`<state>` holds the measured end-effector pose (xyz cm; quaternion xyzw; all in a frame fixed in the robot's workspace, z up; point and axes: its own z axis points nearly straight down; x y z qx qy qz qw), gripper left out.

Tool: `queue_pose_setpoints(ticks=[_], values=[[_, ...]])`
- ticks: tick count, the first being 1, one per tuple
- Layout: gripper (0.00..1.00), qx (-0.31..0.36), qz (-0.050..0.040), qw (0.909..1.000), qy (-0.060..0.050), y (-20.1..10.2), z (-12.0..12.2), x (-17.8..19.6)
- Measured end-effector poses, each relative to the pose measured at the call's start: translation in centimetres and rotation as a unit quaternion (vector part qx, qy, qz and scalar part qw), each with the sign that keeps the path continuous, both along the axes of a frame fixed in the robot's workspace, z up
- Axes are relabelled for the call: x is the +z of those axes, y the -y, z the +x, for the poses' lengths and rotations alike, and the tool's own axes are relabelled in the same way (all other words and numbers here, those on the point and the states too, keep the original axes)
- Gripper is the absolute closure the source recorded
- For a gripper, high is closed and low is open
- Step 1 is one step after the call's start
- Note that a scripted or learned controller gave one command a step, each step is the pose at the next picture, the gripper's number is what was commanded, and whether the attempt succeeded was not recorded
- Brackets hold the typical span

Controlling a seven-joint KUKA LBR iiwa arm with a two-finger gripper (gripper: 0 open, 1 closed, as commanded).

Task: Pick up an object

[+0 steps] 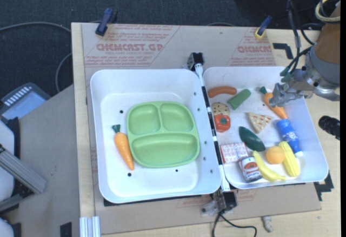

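My gripper (279, 94) hangs over the far right part of the right bin (319, 146), at the end of the grey arm reaching in from the right. Just beneath and in front of it lies a small orange carrot (277, 107) with a green top; the gripper seems to touch its upper end. Close by in the same bin are a blue bottle (287, 133), a pizza slice (260, 121), a green cucumber piece (238, 99) and a sausage (222, 91).
The right bin also holds a tomato (221, 121), a dark green vegetable (251, 138), an orange (274, 155), a banana (266, 169), corn (292, 159), a can (250, 170) and a pink box (233, 151). In the left bin (102, 95) lie a green divided plate (162, 134) and a carrot (123, 147).
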<state>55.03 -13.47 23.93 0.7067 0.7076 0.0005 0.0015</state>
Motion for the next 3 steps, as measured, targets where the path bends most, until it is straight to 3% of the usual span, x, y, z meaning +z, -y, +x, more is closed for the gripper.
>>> queue_pose_setpoints(ticks=[1,3], values=[[1.00,-0.001,-0.0006,1.0000,0.000,5.7,3.5,-1.4],[1.00,0.000,-0.0004,1.0000,0.000,8.0,11.7,-1.6]])
